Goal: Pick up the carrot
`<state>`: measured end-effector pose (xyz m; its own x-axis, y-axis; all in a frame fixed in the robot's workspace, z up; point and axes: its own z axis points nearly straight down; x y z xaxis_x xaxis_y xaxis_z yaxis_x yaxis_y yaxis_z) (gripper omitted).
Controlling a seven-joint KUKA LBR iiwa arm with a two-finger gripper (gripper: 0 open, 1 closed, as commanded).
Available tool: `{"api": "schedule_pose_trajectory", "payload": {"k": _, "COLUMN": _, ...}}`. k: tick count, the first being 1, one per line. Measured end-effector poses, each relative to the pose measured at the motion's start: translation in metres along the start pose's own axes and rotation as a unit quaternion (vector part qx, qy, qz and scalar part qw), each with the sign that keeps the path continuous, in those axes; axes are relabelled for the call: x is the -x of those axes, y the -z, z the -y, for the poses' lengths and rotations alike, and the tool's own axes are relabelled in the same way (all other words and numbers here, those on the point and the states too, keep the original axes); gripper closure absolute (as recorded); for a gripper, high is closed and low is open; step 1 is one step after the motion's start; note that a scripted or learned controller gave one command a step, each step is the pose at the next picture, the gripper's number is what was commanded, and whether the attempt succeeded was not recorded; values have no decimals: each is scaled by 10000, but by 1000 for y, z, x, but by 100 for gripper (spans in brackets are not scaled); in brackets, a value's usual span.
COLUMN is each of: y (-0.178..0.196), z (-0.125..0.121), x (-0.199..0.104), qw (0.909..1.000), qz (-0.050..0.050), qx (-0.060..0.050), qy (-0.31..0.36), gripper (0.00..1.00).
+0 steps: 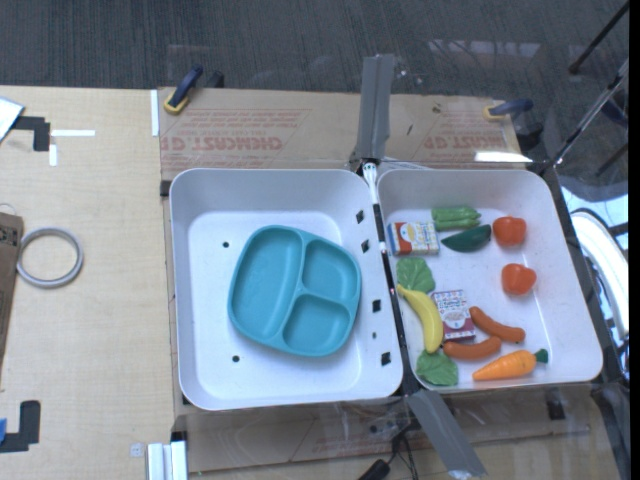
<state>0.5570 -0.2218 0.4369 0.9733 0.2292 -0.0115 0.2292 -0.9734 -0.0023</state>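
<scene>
Down in the right-hand shallow white bin (556, 218), near its front right corner, the small orange toy carrot with a green stub top (509, 365) lies flat, just beside two reddish-brown toy sausages (484, 334). It looks like light, stiff, smooth plastic, probably slippery. Its thicker middle, taken across the taper, seems the safest hold. How the jaws stand I cannot tell.
</scene>
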Motion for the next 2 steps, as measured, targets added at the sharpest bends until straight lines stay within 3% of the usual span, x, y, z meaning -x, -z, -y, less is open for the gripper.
{"api": "schedule_pose_trajectory", "payload": {"k": 2, "y": 9, "z": 1, "x": -6, "qw": 9999, "qz": 101, "qx": -14, "qy": 64, "gripper": 100}}
